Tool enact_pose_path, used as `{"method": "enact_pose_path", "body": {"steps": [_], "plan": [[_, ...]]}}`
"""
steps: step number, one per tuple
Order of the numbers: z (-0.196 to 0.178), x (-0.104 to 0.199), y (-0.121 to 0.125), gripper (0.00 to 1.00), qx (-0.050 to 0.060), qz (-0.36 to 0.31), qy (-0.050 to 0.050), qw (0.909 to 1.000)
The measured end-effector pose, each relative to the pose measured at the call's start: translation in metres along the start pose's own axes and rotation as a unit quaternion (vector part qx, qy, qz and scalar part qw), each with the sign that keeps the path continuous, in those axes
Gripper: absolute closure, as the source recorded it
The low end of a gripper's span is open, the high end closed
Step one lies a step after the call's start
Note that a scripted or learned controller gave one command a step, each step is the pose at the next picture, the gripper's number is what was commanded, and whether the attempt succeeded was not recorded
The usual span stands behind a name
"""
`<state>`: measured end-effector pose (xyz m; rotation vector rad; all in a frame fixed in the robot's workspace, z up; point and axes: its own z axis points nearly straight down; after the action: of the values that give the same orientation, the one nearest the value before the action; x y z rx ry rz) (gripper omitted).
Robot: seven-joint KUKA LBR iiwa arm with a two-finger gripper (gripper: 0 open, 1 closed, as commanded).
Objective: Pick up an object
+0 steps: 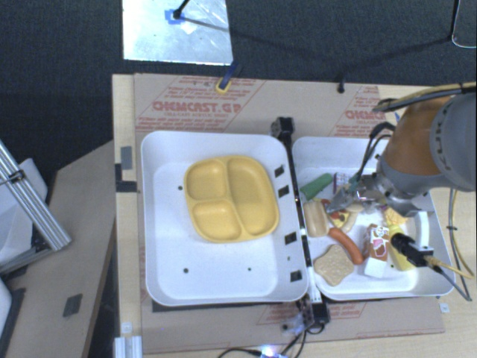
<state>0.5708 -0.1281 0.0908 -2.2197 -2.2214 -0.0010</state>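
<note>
The right bin (320, 154) holds several toy foods: a green block (318, 185), a bread roll (316, 218), a red sausage (346, 244), a toast slice (333, 265), a small carton (376, 246) and a yellow piece (393, 218). My gripper (350, 198) reaches down into this bin from the right, low over the pile just right of the green block. Its grey and orange arm (425, 144) covers the bin's right side.
The left bin (160, 222) carries a yellow three-compartment plate (229, 198). A black divider with clips (292, 200) runs between the bins. Cardboard lies beneath both. A shiny metal sheet (177, 21) lies on the dark floor at the back.
</note>
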Motion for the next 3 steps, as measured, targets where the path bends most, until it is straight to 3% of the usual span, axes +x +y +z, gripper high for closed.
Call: {"method": "enact_pose_path", "body": {"steps": [1, 3], "plan": [[-0.014, -0.001, 0.002, 1.00, -0.004, 0.000, -0.002, 1.0000], [-0.101, 0.001, 0.008, 1.00, -0.003, -0.002, -0.001, 1.0000]]}}
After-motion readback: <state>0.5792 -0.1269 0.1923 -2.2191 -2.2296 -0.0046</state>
